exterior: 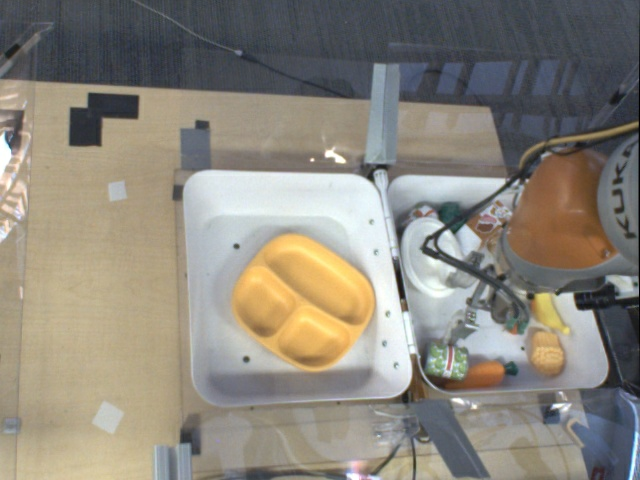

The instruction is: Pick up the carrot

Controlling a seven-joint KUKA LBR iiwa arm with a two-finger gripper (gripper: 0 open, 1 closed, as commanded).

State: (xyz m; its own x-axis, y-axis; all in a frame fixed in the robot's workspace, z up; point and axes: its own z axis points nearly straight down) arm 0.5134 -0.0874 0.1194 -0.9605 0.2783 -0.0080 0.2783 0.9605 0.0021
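The gripper (pixel 470 320) is hanging low in the right bin (pixel 590 373), and I cannot tell whether it is released or clenched, because the metal parts there are small and tangled with black cables. Nothing is visibly sitting in it. At 6 o'clock from it, just beside, a green can (pixel 447 361) is lying against the bin's near wall. The carrot (pixel 484 373) is lying flat at 5 o'clock from the gripper, touching the can's right side, its green tip pointing toward 3 o'clock. It is sitting apart from the gripper.

Crowding the bin: 1 white bowl (pixel 432 258) at 11 o'clock, 1 yellow banana (pixel 551 313) at 3 o'clock, partly hidden under the arm, and 1 tan bread-like piece (pixel 546 351) at 4 o'clock. 2 or 3 small items are peeking out at 12 o'clock, too covered to name. The arm's orange band (pixel 560 213) is looming over the bin's far half, hiding what lies beneath.

In the left bin (pixel 200 298), well apart at 9 o'clock, 1 yellow divided plate (pixel 303 299) with 3 compartments is resting alone. 2 bins are sitting side by side, touching along a metal divider (pixel 382 118).
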